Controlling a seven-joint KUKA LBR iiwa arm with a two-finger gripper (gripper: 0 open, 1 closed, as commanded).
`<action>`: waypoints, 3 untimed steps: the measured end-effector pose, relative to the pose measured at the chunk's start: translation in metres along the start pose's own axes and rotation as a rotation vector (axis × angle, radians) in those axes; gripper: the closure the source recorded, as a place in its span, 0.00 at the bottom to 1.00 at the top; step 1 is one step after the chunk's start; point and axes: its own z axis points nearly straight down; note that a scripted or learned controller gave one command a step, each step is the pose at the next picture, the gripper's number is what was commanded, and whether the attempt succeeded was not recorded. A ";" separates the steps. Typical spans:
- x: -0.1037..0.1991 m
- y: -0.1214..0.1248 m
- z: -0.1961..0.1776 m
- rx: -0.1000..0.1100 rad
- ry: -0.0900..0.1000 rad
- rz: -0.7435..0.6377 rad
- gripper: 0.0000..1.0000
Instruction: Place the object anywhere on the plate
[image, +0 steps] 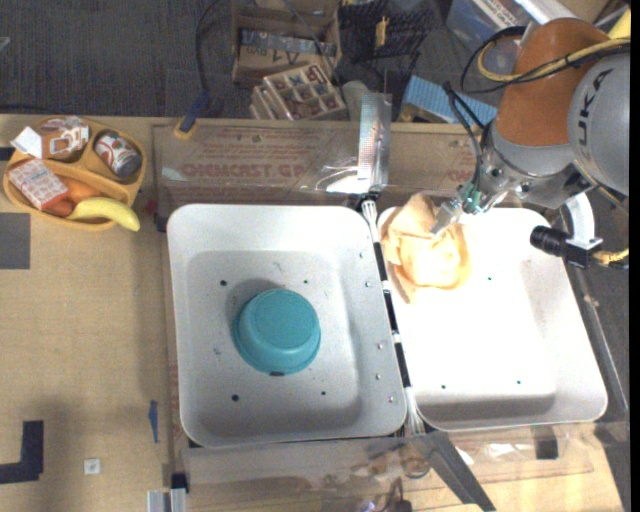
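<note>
From the camera view above the counter, the task's thing is a yellow cloth (430, 250), crumpled into a loose heap in the upper-left corner of the right bin (520, 350), just beside the divide between the two bins. It looks soft, light and limp: it should drape and sag when lifted, not slide like a rigid piece, and it is in no danger of breaking. The best hold seems to be a raised fold or bunched ridge near the top of the heap, where a pinch can gather several layers; a flat edge lying on the bin floor would likely slip out. In looks it is pale yellow to light orange, wrinkled, with folds catching the light and an uneven, roughly rounded outline. The claw (447, 217) sits at the upper right of the heap, its tip touching or buried in the fabric, and whether it is spread or pinching the cloth I cannot tell. The teal plate (278, 330) lies round and upturned-looking in the middle of the left bin (200, 250), well apart from the cloth.
</note>
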 end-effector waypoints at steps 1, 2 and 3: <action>-0.002 0.001 -0.040 -0.001 -0.001 0.001 1.00; 0.046 -0.007 -0.032 0.001 0.003 -0.395 1.00; 0.090 -0.006 -0.043 -0.002 0.002 -0.789 1.00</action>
